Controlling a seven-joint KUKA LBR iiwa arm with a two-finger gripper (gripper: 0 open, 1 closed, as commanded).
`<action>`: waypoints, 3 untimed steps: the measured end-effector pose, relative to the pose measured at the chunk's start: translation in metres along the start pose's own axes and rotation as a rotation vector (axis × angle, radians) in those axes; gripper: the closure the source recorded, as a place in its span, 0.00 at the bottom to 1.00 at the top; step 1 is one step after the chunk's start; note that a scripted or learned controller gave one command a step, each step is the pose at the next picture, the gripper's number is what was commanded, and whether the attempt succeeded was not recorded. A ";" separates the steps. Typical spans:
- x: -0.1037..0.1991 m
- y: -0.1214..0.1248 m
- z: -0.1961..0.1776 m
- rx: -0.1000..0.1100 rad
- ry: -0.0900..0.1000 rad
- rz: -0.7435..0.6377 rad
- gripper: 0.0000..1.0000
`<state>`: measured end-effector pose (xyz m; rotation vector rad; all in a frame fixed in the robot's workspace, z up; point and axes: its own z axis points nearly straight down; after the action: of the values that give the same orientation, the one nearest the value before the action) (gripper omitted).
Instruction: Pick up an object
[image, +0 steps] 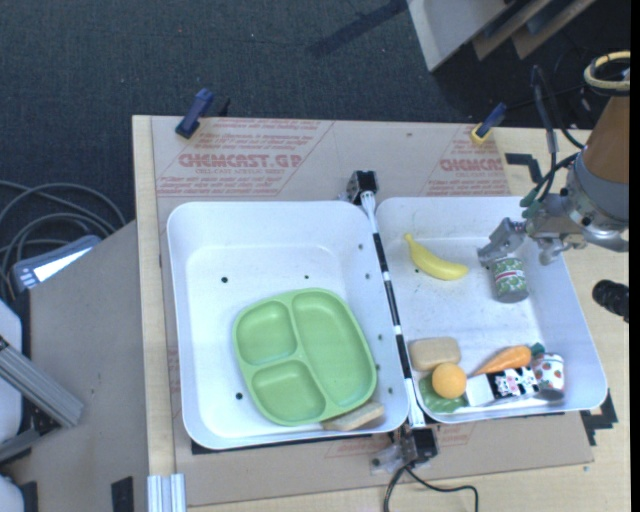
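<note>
An orange, bread slice, carrot and cow-patterned carton are grouped at the right bin's near edge. A green divided plate is held in the left bin. Farther back, a banana is seen, and a grey-green can is gripped between the fingers of the gripper.

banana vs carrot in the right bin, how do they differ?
The banana is yellow and curved; the carrot is orange, straight and tapered, with a green end. The banana lies apart from other things in the far half of the right bin; the carrot sits in the near cluster. Both lie flat in that bin.
</note>
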<state>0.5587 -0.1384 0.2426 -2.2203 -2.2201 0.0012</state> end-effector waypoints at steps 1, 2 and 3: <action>-0.042 0.044 0.146 -0.003 -0.002 0.000 0.00; -0.032 -0.009 0.152 -0.017 -0.011 0.002 0.00; -0.033 -0.008 0.142 -0.021 -0.013 0.003 1.00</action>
<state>0.5503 -0.1709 0.1008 -2.2408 -2.2338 -0.0086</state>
